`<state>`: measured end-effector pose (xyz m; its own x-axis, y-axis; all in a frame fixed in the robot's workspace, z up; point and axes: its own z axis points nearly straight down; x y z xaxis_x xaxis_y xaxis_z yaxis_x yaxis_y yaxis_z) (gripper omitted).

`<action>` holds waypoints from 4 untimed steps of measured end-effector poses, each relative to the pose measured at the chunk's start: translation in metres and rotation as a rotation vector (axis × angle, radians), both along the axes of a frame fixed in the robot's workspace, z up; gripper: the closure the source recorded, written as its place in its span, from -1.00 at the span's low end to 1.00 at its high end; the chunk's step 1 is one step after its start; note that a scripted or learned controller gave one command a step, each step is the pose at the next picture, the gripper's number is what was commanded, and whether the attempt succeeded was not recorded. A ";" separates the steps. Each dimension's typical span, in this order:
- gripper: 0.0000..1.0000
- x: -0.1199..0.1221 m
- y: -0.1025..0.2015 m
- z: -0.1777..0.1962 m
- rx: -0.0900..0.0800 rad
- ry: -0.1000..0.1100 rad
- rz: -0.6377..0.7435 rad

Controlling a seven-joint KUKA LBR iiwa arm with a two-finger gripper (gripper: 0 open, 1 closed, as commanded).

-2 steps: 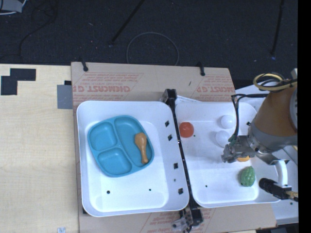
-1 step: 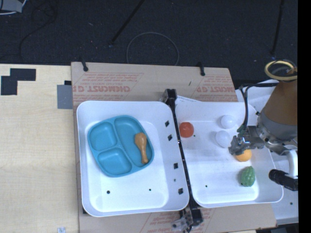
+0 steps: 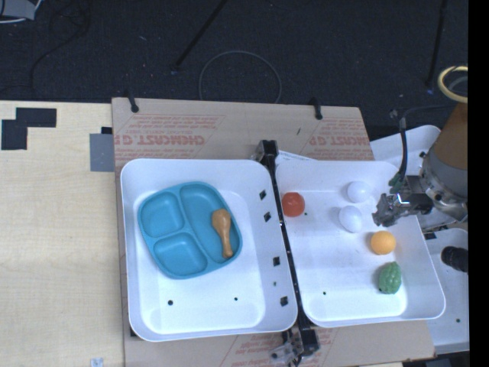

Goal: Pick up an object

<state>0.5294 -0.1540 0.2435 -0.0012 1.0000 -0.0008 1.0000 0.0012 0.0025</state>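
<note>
In the right bin (image 3: 328, 297) lie a red ball (image 3: 293, 203), two white balls (image 3: 357, 192) (image 3: 351, 219), an orange ball (image 3: 383, 242) and a green knobbly object (image 3: 390, 277). My gripper (image 3: 386, 209) hangs at the bin's right side, just right of the lower white ball and just above the orange ball. Nothing shows between its fingers. The left bin (image 3: 191, 312) holds a blue sectioned plate (image 3: 164, 219) with a tan drumstick-shaped toy (image 3: 224, 232) lying on its right side.
A black divider (image 3: 279, 235) runs between the two bins. Brown cardboard (image 3: 237, 132) lies beneath them. The arm's grey and orange body (image 3: 451, 159) stands over the right bin's far right edge.
</note>
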 end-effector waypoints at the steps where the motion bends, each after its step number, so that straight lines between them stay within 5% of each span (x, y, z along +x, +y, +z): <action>1: 1.00 0.005 0.056 0.005 0.003 0.004 0.004; 4: 1.00 0.026 0.201 -0.007 0.002 0.007 0.003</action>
